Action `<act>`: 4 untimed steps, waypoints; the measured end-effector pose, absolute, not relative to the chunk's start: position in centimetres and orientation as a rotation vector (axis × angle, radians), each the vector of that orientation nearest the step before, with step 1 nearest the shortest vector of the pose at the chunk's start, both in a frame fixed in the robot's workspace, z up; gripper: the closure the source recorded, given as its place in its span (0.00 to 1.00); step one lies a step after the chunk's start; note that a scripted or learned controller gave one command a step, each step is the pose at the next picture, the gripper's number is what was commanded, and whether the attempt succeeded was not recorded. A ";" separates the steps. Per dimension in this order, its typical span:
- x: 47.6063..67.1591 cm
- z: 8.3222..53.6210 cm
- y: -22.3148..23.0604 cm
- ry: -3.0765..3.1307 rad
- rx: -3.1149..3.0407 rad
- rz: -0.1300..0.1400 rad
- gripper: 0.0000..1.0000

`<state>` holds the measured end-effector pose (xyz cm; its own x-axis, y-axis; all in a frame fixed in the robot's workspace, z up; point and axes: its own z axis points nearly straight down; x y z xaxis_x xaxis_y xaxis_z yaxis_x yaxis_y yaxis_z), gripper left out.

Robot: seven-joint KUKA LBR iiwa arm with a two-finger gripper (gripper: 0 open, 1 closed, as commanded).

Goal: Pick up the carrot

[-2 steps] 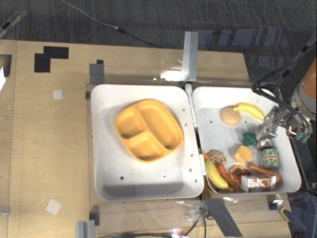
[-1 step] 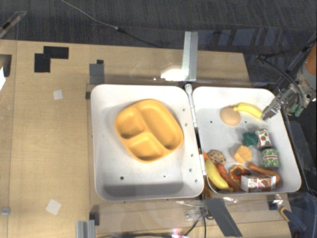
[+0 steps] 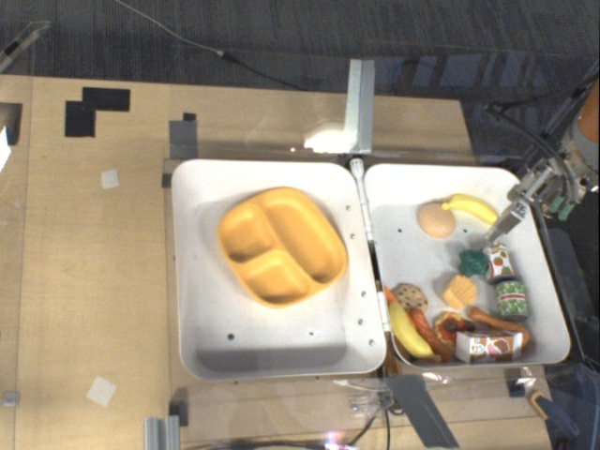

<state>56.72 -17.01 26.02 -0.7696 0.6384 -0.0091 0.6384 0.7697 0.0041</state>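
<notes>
Your carrot [image 3: 495, 321] is a slim orange stick lying nearly flat at the front of the right bin [image 3: 553, 293], its tip pointing toward the bin's right wall. It is crowded: a can [image 3: 489, 347] lies touching its front side, a green-labelled can [image 3: 512, 298] stands just behind it, and a tomato [image 3: 452, 326] and a banana [image 3: 409, 330] sit to its left. Farther back you see a cheese wedge [image 3: 459, 292], broccoli [image 3: 472, 262], a cookie [image 3: 409, 296], an egg [image 3: 435, 219] and a second banana [image 3: 471, 209]. The tool [image 3: 495, 232] hangs over the bin's right side, well behind the carrot, holding nothing; you cannot tell how far it is open. The left bin [image 3: 202, 279] holds a yellow tray [image 3: 281, 245].
</notes>
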 end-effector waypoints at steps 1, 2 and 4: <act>53.6 10.4 -16.0 2.951 1.013 0.006 0.00; 58.5 8.9 -14.4 2.960 1.016 0.004 0.00; 53.8 9.0 -11.6 3.055 0.660 0.003 0.00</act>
